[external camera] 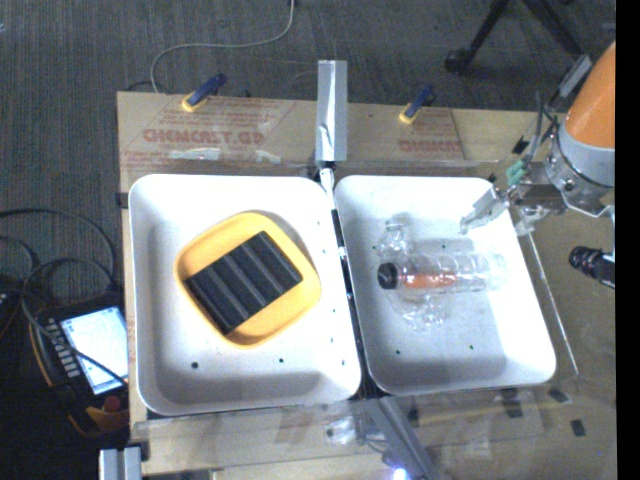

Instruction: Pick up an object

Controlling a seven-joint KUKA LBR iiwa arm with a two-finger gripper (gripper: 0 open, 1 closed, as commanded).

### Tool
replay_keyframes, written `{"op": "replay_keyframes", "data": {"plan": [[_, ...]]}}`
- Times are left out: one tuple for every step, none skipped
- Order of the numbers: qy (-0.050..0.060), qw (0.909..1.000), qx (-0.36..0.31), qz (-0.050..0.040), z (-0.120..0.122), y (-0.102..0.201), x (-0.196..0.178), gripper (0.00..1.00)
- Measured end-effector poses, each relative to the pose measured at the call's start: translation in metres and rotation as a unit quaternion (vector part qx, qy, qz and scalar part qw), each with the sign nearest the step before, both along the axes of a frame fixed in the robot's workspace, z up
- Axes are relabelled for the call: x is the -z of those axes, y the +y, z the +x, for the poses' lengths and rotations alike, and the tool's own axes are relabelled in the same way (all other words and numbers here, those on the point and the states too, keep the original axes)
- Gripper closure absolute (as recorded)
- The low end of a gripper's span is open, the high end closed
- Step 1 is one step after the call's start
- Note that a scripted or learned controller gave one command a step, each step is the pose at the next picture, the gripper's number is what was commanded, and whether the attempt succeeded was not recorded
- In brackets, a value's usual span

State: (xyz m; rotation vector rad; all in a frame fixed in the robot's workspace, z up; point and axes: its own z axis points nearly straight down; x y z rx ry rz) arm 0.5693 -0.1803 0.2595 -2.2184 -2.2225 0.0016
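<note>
Camera view, looking down at a slant. Fingers (497, 200) sit over the upper right corner of the right bin (520, 358), pointing down and left; nothing lies between them. Whether they stand apart or together I cannot tell: the tips are small and blur into the white bin wall.

Just below and left of the tips, near but apart, lies a clear plastic bottle (440, 276) on its side across the middle of the right bin, black cap toward the divider, a reddish patch showing inside it. Other clear plastic pieces lie touching it above and below; their outlines are hard to separate. Judged as the nearest candidate for the pick: the arm (590, 138), grey with its orange band, reaches in from the right and hangs closest to this bin, most likely on approach with no grasp made.

Farther out, the left bin (150, 298) holds a yellow tray-like object with a black ribbed insert (248, 278), tilted, well apart from the fingers. A metal upright (331, 118) stands behind the seam between the bins. Two clamps, blue with yellow grips (203, 92), pin a cardboard sheet to the tabletop (240, 133). The bottle's round, slick body and the clutter touching it look like the chief obstacles.
</note>
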Motion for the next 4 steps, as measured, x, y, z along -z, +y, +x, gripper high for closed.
{"op": "replay_keyframes", "data": {"plan": [[0.001,0.9999,-0.016,0.0006,0.031,0.048,0.132,0.00],[-0.008,0.9897,-0.143,-0.0025,0.019,0.081,0.168,0.00],[-0.007,0.9994,-0.033,-0.0009,0.070,0.052,0.169,0.00],[-0.008,0.9971,-0.075,-0.0024,0.020,0.072,0.168,0.00]]}}
